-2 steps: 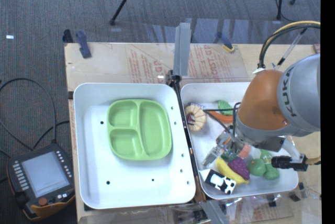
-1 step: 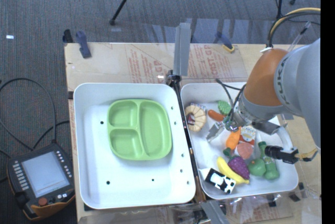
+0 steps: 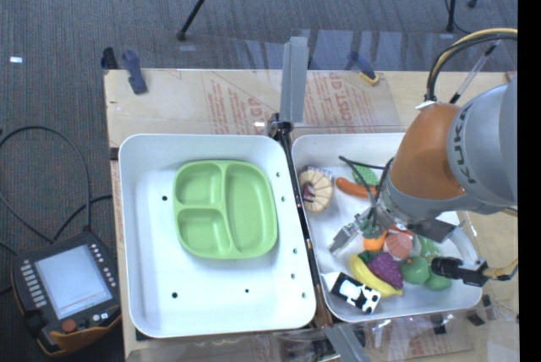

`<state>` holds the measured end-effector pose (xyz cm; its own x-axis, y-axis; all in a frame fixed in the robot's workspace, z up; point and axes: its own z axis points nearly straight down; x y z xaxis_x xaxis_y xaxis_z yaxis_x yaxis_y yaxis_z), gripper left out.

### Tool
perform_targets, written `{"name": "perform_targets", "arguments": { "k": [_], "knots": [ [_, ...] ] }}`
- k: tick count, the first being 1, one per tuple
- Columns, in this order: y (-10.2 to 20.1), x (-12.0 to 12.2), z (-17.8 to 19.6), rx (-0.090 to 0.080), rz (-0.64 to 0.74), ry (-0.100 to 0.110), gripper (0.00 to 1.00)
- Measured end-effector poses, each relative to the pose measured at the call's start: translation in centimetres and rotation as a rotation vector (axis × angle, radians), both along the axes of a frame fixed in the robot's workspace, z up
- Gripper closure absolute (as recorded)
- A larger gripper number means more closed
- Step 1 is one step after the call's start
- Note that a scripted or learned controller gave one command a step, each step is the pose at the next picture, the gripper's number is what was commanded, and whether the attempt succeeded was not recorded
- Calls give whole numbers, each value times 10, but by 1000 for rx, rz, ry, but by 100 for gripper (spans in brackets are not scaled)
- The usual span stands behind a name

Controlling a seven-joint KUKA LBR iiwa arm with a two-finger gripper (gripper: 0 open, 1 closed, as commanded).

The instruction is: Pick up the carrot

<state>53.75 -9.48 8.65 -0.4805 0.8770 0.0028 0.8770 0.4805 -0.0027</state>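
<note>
Black-and-white cow-patterned block [image 3: 356, 292] sits at right bin's [image 3: 319, 255] near edge. Carrot [image 3: 352, 186]: orange, leafy green top, lying in the far part of the right bin, just right of round tan pastry [image 3: 318, 189], partly under the arm. Gripper [image 3: 353, 235] low in bin, near the carrot; fingers slightly parted, nothing visibly between them. Banana [image 3: 369, 276], purple grapes [image 3: 385, 269], green fruit [image 3: 415, 270] clustered beside it. Left bin [image 3: 144, 267] holds green divided plate [image 3: 226, 209].

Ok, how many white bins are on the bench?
2: the left shallow white bin holds a green divided plate; the right shallow white bin holds toy food beneath the arm.
</note>
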Motion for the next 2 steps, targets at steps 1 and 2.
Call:
{"name": "perform_targets", "arguments": {
  "k": [1, 2],
  "knots": [
    [3, -30, 0, -1, -115, -1, 0],
    [4, -30, 9, 0, -110, 1, 100]
  ]
}}
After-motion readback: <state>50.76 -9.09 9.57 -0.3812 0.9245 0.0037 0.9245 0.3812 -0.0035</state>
